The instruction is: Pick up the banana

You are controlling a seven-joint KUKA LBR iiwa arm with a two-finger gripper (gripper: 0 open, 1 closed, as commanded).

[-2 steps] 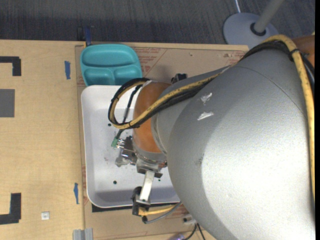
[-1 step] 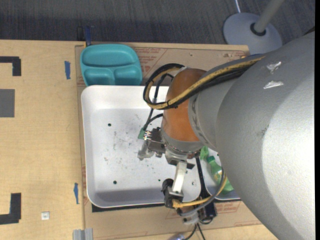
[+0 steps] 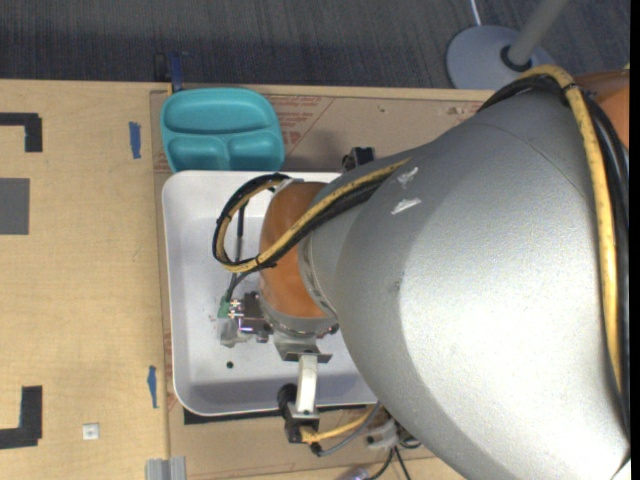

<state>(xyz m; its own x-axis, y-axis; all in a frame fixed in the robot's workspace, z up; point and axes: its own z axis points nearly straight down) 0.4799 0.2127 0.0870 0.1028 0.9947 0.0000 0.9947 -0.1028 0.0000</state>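
Over the middle of the white bin, low above its floor: the gripper, hung under the orange band of the grey arm, with a black-and-yellow cable looped toward the bin's far-left side. Cannot tell whether open or closed, nor whether anything is clamped; masked from above by the wrist. Cannot place the banana either: judged to lie under the arm's bulk, somewhere across the bin's middle or right. Hence no reading of its long axis, nor of which way it lies from the gripper. Just beyond the bin's far rim, a teal tray. Along the bin's left side, bare white floor. Best treated as a grasp unconfirmed.
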